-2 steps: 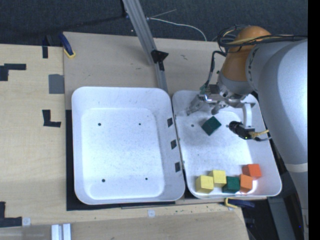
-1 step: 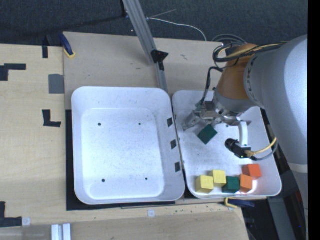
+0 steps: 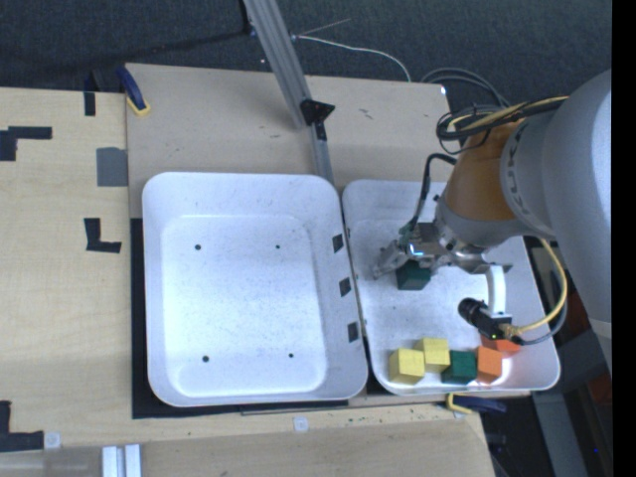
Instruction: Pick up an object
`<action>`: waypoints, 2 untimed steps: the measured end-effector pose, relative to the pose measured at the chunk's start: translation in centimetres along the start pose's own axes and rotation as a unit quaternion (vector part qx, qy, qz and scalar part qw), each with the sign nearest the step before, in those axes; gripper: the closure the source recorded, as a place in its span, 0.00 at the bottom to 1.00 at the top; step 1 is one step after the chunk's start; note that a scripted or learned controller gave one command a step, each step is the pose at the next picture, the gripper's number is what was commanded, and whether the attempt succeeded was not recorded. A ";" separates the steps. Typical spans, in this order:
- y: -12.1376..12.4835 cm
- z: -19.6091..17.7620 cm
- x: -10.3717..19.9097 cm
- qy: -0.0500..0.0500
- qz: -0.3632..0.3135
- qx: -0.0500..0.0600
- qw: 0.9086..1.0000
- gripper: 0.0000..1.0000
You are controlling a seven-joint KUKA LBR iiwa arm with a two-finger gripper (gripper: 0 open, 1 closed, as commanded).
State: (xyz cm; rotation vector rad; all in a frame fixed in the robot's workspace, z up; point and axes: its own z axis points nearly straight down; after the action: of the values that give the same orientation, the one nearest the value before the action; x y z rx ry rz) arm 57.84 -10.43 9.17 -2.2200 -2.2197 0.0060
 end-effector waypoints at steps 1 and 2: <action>0.1 -0.9 0.2 0.001 -0.001 0.000 1.000 1.00; 0.0 -10.5 9.4 0.002 -0.005 -0.005 1.000 1.00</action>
State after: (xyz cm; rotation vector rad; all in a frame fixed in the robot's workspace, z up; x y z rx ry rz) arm 57.86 -1.03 19.65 -2.2112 -2.2337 -0.0100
